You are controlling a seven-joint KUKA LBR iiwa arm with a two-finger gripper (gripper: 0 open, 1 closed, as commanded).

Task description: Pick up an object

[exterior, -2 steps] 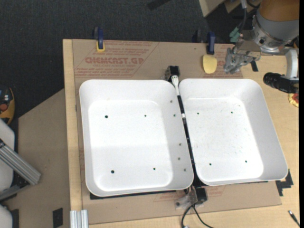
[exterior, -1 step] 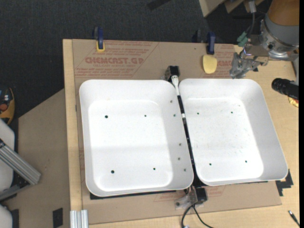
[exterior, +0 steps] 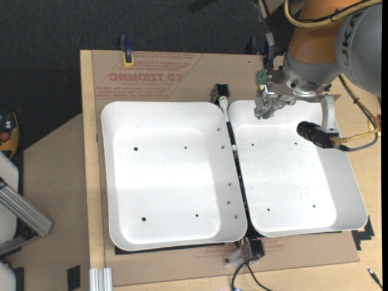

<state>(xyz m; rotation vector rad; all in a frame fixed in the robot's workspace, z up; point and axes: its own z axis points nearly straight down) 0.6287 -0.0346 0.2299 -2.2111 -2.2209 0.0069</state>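
My gripper [exterior: 265, 110] hangs over the far left corner of the right bin [exterior: 339, 187], close to the bin's back rim. It is small, metallic and seen from above, under the grey wrist and the orange band [exterior: 321, 8]. A black cylindrical part [exterior: 314, 132] with a yellowish cable juts from the wrist over the right bin's far side. The white floor of the right bin shows a few small dark dots.
The left bin [exterior: 112, 162] lies beside the right one, and a black divider strip [exterior: 233, 156] runs between them. Both rest on a brown cardboard sheet [exterior: 151, 71] held by a clamp [exterior: 127, 50] at the back. A metal rail [exterior: 24, 208] lies at the far left.
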